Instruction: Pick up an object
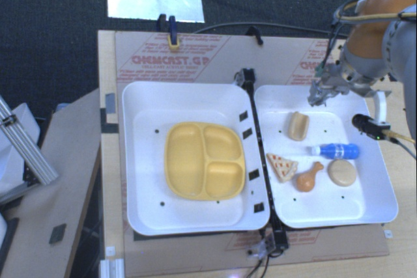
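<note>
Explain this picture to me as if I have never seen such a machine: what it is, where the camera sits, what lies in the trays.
A single camera fixed above the bench looks down at a slant. The grey and orange thing at the right is a robot arm; its gripper hangs over the far edge of the right bin. Nothing is visibly held. That bin contains toy food: a bread roll, a pizza slice, a chicken drumstick, a round bun, plus a blue bottle. The left bin holds a yellow divided plate. The arm's job is to pick up one object.

A robotics lab: bench (195, 52) with clamped white bins (140, 101), cables, dark backdrop.
</note>
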{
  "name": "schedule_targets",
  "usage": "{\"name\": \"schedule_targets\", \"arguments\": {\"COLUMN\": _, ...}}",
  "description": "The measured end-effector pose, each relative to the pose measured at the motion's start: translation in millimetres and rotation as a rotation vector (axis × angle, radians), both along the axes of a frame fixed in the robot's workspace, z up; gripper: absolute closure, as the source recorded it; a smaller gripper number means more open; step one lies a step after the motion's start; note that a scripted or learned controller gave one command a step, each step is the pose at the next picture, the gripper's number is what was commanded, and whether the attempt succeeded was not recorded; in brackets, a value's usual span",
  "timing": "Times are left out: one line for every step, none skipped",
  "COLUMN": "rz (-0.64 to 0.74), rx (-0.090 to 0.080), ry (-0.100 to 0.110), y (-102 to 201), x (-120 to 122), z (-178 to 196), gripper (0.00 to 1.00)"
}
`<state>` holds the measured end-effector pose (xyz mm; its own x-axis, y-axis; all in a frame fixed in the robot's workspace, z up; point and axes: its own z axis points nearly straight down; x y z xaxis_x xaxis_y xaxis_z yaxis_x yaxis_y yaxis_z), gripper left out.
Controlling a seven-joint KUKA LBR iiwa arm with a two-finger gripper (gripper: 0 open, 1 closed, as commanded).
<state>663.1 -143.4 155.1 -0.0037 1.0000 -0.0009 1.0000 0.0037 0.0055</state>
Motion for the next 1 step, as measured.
{"name": "schedule_targets", "arguments": {"rz": -0.001, "rx": 0.000, "ry": 0.001, "y": -5.6, "x": 1.2, "z": 44.6, "gripper": 1.00}}
